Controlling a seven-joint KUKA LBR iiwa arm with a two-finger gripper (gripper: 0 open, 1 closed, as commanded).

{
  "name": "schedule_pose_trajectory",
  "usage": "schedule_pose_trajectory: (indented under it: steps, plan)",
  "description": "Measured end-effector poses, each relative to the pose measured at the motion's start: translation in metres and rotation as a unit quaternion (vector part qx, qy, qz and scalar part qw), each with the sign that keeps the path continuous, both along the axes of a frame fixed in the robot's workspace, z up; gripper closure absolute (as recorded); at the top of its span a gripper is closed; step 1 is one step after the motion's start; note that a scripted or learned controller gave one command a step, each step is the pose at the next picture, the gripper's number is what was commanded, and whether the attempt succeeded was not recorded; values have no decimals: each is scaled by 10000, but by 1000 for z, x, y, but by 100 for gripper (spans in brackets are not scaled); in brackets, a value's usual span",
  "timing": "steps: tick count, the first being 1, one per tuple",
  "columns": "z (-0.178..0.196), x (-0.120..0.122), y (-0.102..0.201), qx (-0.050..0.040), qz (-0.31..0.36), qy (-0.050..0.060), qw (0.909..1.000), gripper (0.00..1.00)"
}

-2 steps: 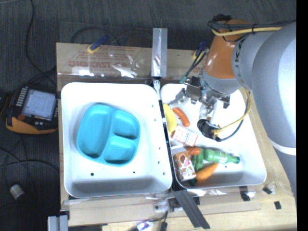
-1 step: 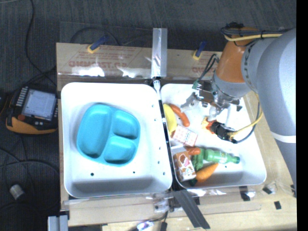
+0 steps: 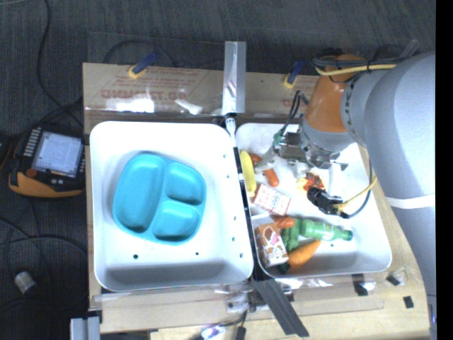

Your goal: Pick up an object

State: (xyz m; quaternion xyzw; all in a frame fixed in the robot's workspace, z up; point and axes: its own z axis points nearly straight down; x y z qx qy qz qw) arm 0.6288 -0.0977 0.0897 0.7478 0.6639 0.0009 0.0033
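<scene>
Camera view looks down at a slant on two shallow white bins set side by side on a wooden bench. The left white bin (image 3: 106, 261) holds a bright blue plastic divided tray (image 3: 159, 197) with three compartments, lying near the middle of the bin floor.

The right white bin (image 3: 368, 257) holds a scatter of toy food. A yellow banana-shaped piece (image 3: 247, 172) lies along the bin's left wall. Just right of it sits a small white and red printed packet (image 3: 272, 200), tilted. Below that stands a small brown and white carton (image 3: 272, 243) close to the lower left corner. A green plastic bottle (image 3: 322, 230) lies on its side across the lower middle of the bin, and an orange carrot-shaped piece (image 3: 303, 253) lies just under it, touching or nearly touching the carton. A small orange and red piece (image 3: 312, 183) lies near the bin's middle.

The grey arm with its orange band (image 3: 327, 108) reaches in from the right and bends down over the upper part of the right bin. The two-finger gripper (image 3: 301, 154) sits low above the bin floor, near the small orange and red piece and above the packet. Its body and cables hide the tips, so whether it is wide, narrow or holding anything cannot be told. A black cable connector (image 3: 322, 200) hangs beside it on a yellow wire.
</scene>
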Motion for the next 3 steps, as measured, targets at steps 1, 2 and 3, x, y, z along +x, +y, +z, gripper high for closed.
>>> schedule_pose_trajectory:
  steps: [1,2,3]
  plan:
    - [12,2,1,15,-1,-30,10000,100]
    - [138,-22,54,14,489,41,9988,100]
    - [93,-24,9,15,-1088,53,9940,100]
